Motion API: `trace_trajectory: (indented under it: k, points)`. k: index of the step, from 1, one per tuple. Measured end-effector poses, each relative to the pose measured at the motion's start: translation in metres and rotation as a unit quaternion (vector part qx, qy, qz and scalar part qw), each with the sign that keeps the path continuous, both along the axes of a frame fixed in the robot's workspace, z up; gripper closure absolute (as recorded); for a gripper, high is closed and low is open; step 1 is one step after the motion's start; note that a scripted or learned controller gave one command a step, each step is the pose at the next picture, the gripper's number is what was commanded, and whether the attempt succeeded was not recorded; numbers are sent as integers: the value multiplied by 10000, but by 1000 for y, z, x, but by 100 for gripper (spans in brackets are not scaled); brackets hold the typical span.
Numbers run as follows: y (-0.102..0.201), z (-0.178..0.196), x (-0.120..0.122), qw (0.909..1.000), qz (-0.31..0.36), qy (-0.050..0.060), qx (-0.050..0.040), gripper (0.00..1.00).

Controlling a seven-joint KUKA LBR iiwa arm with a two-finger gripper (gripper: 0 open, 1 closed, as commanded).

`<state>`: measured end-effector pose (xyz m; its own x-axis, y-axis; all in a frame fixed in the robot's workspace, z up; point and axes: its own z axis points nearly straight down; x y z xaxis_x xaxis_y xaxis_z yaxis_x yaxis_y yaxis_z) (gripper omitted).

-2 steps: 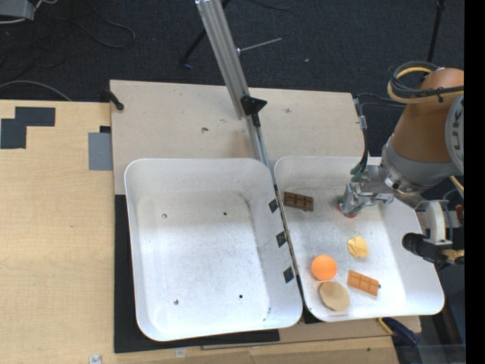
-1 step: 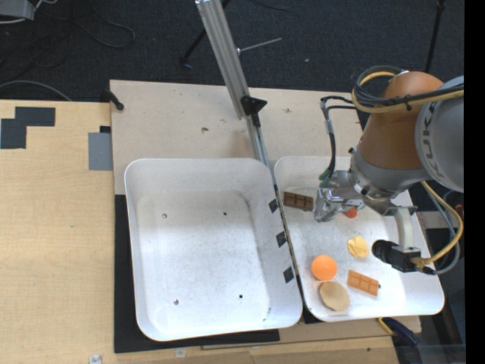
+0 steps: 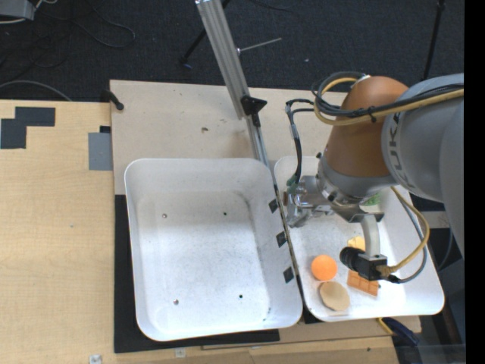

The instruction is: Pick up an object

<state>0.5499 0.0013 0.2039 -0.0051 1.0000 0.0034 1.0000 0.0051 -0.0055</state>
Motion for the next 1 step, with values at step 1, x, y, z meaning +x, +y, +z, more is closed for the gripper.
trace_trajectory:
  k: [1]
  points:
    - [49,-3,-14,10000,-7,4,-6,100]
